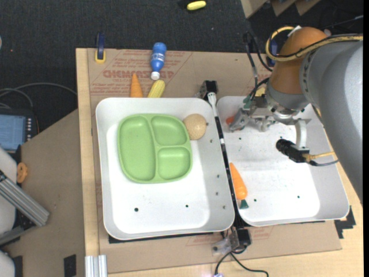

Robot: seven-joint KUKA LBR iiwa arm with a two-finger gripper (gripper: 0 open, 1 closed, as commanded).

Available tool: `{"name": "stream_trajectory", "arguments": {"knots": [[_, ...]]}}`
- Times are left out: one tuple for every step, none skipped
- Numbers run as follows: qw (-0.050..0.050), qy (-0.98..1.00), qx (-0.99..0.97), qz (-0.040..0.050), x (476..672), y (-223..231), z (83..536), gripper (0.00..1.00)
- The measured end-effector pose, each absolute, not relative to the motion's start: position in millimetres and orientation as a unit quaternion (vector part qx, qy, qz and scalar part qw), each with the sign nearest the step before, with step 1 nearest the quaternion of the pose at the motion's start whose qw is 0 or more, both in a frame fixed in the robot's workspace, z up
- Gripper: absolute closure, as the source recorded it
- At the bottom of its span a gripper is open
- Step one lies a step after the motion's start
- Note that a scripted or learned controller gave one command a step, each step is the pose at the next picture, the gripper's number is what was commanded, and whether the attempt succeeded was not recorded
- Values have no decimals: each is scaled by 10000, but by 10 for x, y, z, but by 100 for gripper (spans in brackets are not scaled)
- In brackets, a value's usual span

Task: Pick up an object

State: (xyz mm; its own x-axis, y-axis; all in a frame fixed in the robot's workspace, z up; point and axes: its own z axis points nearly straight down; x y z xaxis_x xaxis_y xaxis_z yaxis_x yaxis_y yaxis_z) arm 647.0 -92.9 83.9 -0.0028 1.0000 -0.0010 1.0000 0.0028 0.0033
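Hand (252,122) sits low at the back of the right bin (288,206), its grip impossible to read from above, something small and red-orange by it. Two bins: one carrot (238,180) on the right bin's left edge; left bin (155,203) holds one green tray (154,147) and one tan ball (195,126). Arm (314,68) reaches from the right, wrist bent down.

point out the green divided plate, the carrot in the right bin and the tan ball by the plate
green divided plate (154,148), camera view, on the ridge between its compartments
carrot (237,180), camera view, on its orange body
tan ball (195,125), camera view, on its rounded top
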Motion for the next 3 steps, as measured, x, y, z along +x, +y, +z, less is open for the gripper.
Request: {"name": "stream_trajectory", "arguments": {"knots": [[-13,7077,7066,-12,6660,-913,834,0],[20,7079,7063,6,6675,-912,961,100],[-12,7091,7052,17,6053,-218,1903,100]]}}
